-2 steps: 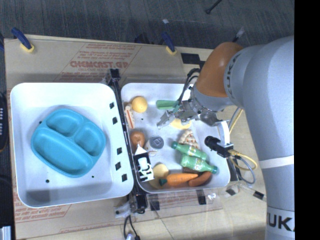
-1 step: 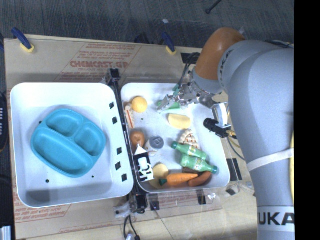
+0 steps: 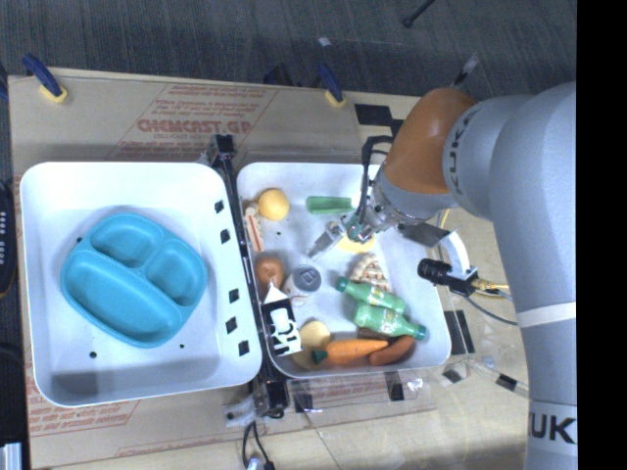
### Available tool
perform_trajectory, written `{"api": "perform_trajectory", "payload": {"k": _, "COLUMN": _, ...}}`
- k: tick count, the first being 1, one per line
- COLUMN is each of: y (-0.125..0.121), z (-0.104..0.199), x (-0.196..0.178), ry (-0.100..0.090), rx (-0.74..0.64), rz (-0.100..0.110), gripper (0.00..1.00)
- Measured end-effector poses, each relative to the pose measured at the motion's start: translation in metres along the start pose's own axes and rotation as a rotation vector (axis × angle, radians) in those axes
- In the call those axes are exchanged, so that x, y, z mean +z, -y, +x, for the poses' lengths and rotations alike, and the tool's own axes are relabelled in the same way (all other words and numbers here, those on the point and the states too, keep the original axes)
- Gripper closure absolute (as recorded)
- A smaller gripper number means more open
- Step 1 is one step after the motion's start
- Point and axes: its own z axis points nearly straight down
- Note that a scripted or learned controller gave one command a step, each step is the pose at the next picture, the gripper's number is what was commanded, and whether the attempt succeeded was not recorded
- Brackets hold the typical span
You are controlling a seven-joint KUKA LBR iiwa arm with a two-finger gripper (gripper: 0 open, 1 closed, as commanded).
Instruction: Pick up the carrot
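The orange carrot (image 3: 353,352) lies along the near wall of the right bin (image 3: 419,292), between a pale round item (image 3: 314,334) and a brown sausage-like piece (image 3: 394,350). My gripper (image 3: 345,233) hangs over the middle of the right bin, well behind the carrot, its metal fingers pointing left and down. Nothing shows between the fingers.
The right bin also holds a green bottle (image 3: 377,306), a yellow lemon (image 3: 273,205), a green stick (image 3: 328,204), a brown ball (image 3: 269,267), a grey disc (image 3: 307,279) and a cone shell (image 3: 368,270). A blue divided plate (image 3: 134,277) sits in the left bin (image 3: 59,194).
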Motion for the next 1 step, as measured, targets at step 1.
{"api": "perform_trajectory", "payload": {"k": 1, "y": -0.0708, "z": 0.0208, "x": -0.0307, "ry": 0.001, "rx": 0.242, "rz": -0.004, "gripper": 0.00}}
